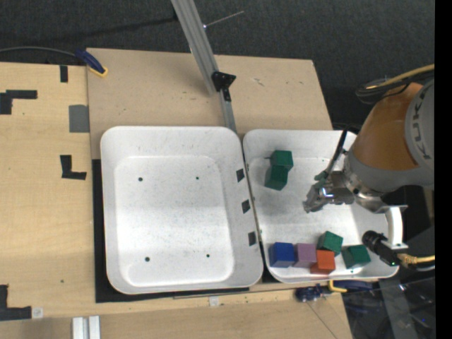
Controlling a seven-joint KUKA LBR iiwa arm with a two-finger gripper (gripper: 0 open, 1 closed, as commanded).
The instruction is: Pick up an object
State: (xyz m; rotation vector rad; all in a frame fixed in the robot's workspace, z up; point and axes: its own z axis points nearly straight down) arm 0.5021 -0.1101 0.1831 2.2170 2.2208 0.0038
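Green block (278, 169) — left of pincer (313, 202), apart.

Bench top (162, 83): light wood, roughly square board, small dark scuffs at far side. Sits over dark grey carpet-like floor (296, 13), visible along far edge and right. Second wooden panel (35, 189) adjoins on left, carrying black tape marks (67, 167) and one grey patch (79, 117). Aluminium strut (194, 30) slants in from far side, ends at black bracket (223, 81). Blue-and-yellow clamp (94, 61) at far left corner of board. Black mat (99, 260) shows under near left edge. Lighting even, soft shadows.
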